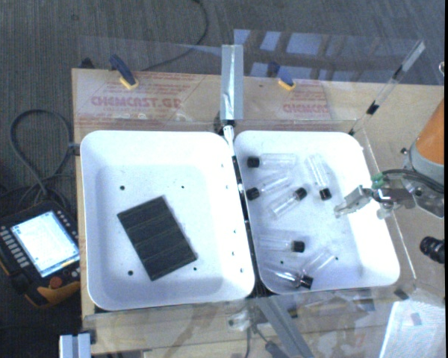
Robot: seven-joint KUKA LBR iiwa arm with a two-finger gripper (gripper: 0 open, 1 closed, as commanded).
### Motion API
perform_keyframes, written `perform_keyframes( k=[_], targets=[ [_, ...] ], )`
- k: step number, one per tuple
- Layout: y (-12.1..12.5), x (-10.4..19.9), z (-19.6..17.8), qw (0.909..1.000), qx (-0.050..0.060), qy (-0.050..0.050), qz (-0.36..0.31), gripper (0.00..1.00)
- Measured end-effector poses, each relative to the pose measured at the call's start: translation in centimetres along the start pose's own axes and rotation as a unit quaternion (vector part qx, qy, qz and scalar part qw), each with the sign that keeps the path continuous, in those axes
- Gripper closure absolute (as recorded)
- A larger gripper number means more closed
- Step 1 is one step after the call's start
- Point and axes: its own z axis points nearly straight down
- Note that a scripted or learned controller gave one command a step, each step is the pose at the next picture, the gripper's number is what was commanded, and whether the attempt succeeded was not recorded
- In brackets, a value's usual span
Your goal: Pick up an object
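The gripper [352, 202] is hanging over the right bin [373, 271], and I cannot tell how it is set. Clear black-capped vials [287, 199] are lying scattered just beyond it, toward the left bin [97, 162], which is holding a dark ridged pad [156, 237]. Farther that way, a lit pendant [39, 250] is sitting on grey carpet [30, 43] beside the plywood bench [157, 103].

A robotics lab is indicated: bench [313, 99] clamped, pendant [39, 246] at 9 o'clock, cables [30, 144] laid on carpet [45, 21].
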Motion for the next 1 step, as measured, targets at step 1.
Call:
perform_keyframes(
  k=[1],
  targets=[
    [5.70,4.54,12.51,0.9991,0.001,0.000,-0.043,0.00]
  ],
)
